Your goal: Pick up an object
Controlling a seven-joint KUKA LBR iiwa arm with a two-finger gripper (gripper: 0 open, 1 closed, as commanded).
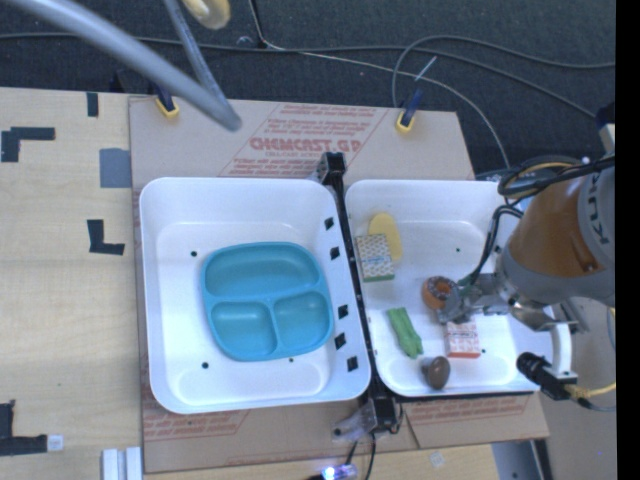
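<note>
In the right bin lie a yellow piece, a checkered box, a green piece, an orange-brown ball, a red-and-white packet and a dark brown lump. My gripper hangs low over the bin, right beside the orange-brown ball and just above the packet. The arm with its orange band comes in from the right and hides the bin's right side.
The left bin holds a blue divided tray. A black divider with clips runs between the bins. Cables and a grey pole cross the back of the bench.
</note>
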